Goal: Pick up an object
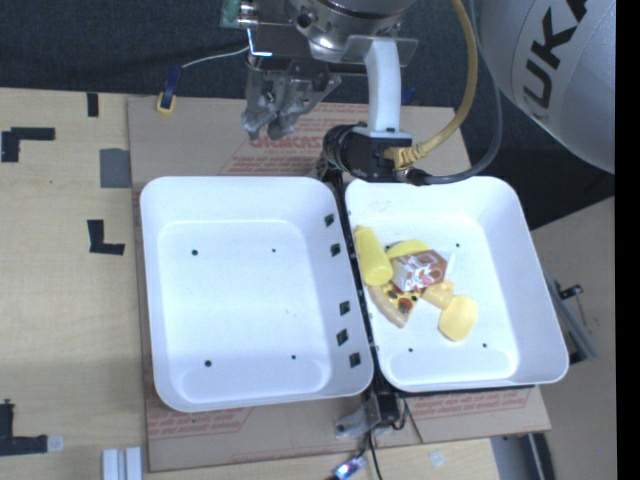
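Note:
In the right bin (500,218) lies a small pile of objects: a yellow banana-like piece (372,256) along the left wall, a red-and-white packet (420,266), a tan slice with dots (397,306) and a round yellow piece (459,318). My gripper (278,120) hangs high above the far edge of the left bin (170,208), well away from the pile, with its fingers close together and nothing between them.
The two white bins sit side by side on a cardboard sheet (190,133) on the wooden bench. A white tube and a black-and-yellow cable fitting (375,148) hang over the far rim between the bins. The arm's large grey body (560,48) fills the top right.

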`<control>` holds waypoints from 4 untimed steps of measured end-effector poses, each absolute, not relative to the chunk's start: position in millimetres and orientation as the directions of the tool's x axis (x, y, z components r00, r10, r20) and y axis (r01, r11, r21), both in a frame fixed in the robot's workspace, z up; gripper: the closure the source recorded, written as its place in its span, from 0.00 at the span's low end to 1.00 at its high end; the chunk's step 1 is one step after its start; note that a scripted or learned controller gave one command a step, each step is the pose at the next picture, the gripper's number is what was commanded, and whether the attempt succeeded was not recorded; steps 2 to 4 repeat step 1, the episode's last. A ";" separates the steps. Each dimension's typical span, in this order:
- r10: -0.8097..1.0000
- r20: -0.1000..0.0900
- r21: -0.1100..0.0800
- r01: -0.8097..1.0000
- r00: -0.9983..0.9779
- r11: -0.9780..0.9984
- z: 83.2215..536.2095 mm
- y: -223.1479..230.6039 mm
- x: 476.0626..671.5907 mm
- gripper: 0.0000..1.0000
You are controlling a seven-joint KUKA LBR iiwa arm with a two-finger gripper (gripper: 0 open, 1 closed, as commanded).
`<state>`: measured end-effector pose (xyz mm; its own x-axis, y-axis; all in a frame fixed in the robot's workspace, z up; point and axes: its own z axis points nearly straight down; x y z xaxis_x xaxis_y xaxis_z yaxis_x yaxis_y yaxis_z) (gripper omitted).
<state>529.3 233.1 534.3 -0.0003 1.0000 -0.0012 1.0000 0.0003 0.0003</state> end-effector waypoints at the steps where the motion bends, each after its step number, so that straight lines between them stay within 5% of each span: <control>1: 1.000 -0.001 -0.001 1.000 -0.001 0.001 534.3 232.9 528.2 0.00; 4: 1.000 -0.001 -0.001 1.000 -0.001 0.001 534.3 232.9 528.2 0.00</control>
